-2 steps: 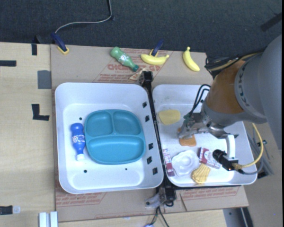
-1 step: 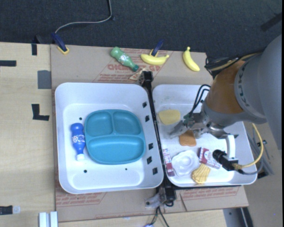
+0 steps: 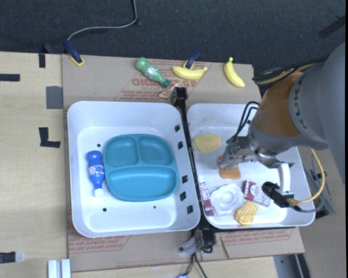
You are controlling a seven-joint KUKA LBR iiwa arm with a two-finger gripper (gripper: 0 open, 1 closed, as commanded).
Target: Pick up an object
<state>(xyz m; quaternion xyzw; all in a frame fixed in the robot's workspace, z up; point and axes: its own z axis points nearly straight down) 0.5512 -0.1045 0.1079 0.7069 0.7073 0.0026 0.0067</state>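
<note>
While our gripper (image 3: 231,160) hangs low in the right bin (image 3: 290,222), we cannot tell its jaw state; an orange biscuit (image 3: 230,171) lies just beneath.

1. The cardboard sheet (image 3: 145,88) under the two bins carries red printing above the left bin (image 3: 75,155); the letters are too blurred to read.
2. More red printing runs along the cardboard's edge below the left bin, equally unreadable.
3. The blue bottle (image 3: 95,172) inside the left bin has a white label with dark marks, too small to make out.
4. The red and white packet (image 3: 256,193) in the right bin (image 3: 304,213) bears print that cannot be read.
</note>
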